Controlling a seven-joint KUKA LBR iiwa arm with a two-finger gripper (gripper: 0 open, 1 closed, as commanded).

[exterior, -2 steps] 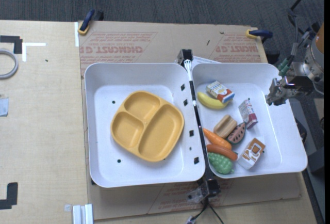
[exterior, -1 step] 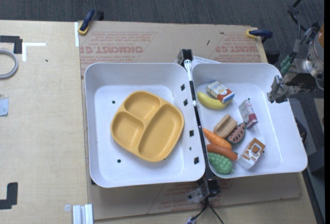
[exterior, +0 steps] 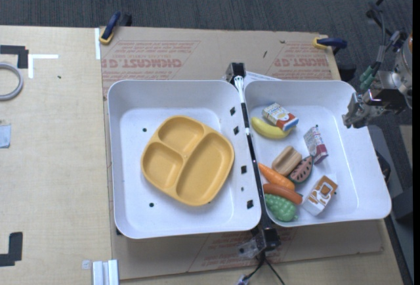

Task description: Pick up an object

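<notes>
My jaws (exterior: 354, 114) sit over the right bin's (exterior: 367, 165) far right rim; can't tell if they're parted or holding anything. Objects lie apart from them mid-bin: banana (exterior: 269, 129), small carton (exterior: 280, 116), carrot (exterior: 277, 178), juice box (exterior: 321, 194). Left bin (exterior: 125, 146) holds a yellow divided plate (exterior: 188, 159).

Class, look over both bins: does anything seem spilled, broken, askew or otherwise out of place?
Nothing stands out. The yellow divided plate lies flat in the left bin, slightly turned. The toy foods sit loosely jumbled inside the right bin, none over its rim.
</notes>
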